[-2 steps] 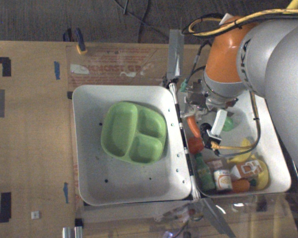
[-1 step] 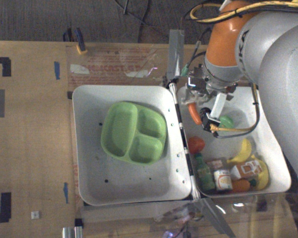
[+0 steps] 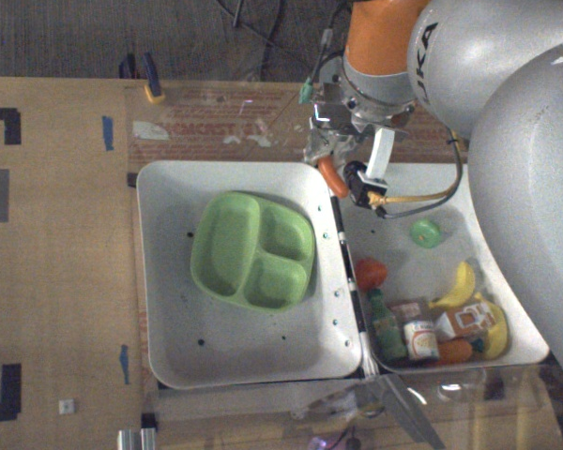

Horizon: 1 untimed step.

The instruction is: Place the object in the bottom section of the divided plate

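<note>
On the left the tabletop [image 3: 56, 251] is bare brown board with some black and blue marks. Next comes the left bin [image 3: 169, 345], and in it lies the green divided plate [image 3: 253, 249], a little tilted, with one long section on its left side and two smaller ones on its right. The lower small section, toward the near edge of the bin, is I think the target, and nothing lies in it yet.

Above the wall between the two bins hangs the gripper [image 3: 342, 184]. An orange object [image 3: 334, 177], long and thin like a small carrot, is at its tip. It seems to be held there, but I cannot tell if the jaws are really closed on it, because the wrist hides them from this side.

To do this step well, the arm should carry the object left and toward the near side, stop over the lower section, go down low and only then release, so the piece does not roll over the ridge into another section.

The arm comes from the right; the orange band [image 3: 385, 36] is above the wrist, and the wrist points down and slightly left.

In the right bin [image 3: 507, 345] lie a green lid-like piece [image 3: 426, 233], a banana [image 3: 459, 286] and other toy food.
</note>
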Motion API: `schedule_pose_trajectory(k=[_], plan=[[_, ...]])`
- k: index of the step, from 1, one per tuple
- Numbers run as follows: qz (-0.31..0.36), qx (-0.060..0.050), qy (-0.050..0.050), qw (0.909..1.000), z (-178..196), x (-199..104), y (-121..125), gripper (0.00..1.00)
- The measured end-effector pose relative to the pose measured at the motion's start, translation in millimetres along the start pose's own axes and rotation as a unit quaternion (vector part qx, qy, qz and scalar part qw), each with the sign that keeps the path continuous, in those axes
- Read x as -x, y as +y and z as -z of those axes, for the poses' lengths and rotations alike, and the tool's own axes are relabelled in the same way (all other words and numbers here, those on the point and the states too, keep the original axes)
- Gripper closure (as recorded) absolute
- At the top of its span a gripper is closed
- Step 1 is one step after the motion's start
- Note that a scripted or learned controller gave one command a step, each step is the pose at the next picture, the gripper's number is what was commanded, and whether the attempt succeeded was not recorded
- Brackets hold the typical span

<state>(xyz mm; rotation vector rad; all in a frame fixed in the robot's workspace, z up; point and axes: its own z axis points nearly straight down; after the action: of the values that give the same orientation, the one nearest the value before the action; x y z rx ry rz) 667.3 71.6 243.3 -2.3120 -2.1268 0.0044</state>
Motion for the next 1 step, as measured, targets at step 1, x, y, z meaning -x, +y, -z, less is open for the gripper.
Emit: schedule_pose_trajectory(k=[1], plan=[[-0.044,0.000,0.000,0.9990,66.2,-17.5,-28.8,1.00]])
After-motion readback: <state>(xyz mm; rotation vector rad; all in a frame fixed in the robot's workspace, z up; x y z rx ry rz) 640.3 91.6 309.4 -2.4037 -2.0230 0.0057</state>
